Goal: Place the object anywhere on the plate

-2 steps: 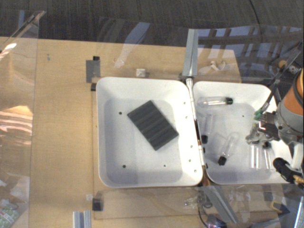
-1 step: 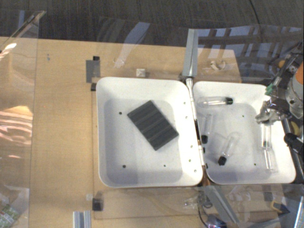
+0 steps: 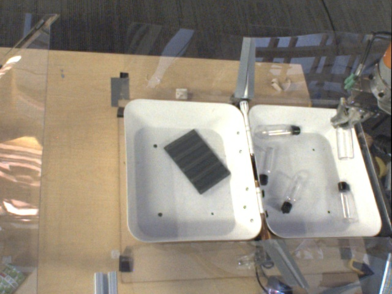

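left bin [image 3: 138, 164]: ridged plate [image 3: 196, 161] lies near its middle, turned at a slant | right bin [image 3: 367, 222]: five vials lie scattered, one [image 3: 277, 130] along the far wall | gripper [image 3: 346, 114] above right bin's far right corner

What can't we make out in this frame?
- Gripper: at the right bin's far right corner, small and cluttered; finger state unreadable.
- Arm: cut off by the camera view's right edge.
- Clear vials: see-through against white; contents unclear.
- Dark ridged plate in the left bin: material too small to judge.
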Controlling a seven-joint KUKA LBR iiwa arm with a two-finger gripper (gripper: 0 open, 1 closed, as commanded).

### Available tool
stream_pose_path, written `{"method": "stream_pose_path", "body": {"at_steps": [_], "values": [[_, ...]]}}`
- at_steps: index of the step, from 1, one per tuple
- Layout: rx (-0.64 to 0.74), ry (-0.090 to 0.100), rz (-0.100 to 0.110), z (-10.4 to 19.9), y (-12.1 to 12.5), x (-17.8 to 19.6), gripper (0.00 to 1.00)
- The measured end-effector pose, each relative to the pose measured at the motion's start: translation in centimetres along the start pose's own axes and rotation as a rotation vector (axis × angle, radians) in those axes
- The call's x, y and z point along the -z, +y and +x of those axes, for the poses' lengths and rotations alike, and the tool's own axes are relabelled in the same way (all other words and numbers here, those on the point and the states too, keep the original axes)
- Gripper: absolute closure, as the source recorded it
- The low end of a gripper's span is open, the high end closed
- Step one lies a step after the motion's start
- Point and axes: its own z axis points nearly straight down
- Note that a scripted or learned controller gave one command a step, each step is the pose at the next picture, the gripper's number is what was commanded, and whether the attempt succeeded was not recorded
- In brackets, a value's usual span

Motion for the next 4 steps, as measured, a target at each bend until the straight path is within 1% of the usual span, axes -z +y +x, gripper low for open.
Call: {"method": "stream_pose_path", "body": {"at_steps": [1, 2, 3, 4], "values": [[0.14, 0.0, 0.001, 1.0, 5.9, -0.4, 1.0], [0.192, 0.0, 0.0, 0.8, 6.6, 3.8, 1.0], [0.286, 0.001, 0.003, -0.7, 6.8, -4.9, 1.0], [0.131, 0.001, -0.001, -0.6, 6.9, -0.6, 1.0]]}}
